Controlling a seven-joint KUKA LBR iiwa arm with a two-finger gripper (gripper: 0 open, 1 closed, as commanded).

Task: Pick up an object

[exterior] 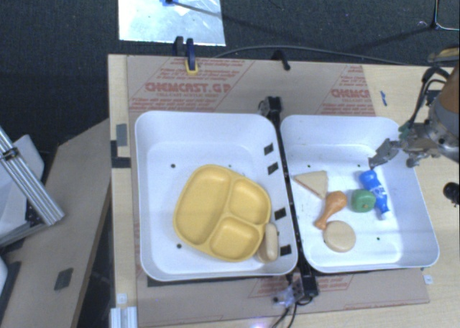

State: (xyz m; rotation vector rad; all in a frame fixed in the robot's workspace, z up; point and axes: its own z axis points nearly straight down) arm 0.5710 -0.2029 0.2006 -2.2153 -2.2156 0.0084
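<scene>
The right bin (402,247) holds several toy foods: a tan wedge (312,183), an orange drumstick (330,208), a round beige biscuit (339,236), a green piece (363,201) and a blue piece (374,188) lying against it. My gripper (397,157) hangs over the right bin's far right part, just above and right of the blue piece. Its fingers are spread open with nothing between them. One fingertip (381,154) points down toward the blue piece.
The left bin (162,175) carries a yellow divided plate (219,211) with a beige roll (269,242) at its right edge. A black clip strip (284,197) runs along the seam between the bins. The bench edge lies to the right.
</scene>
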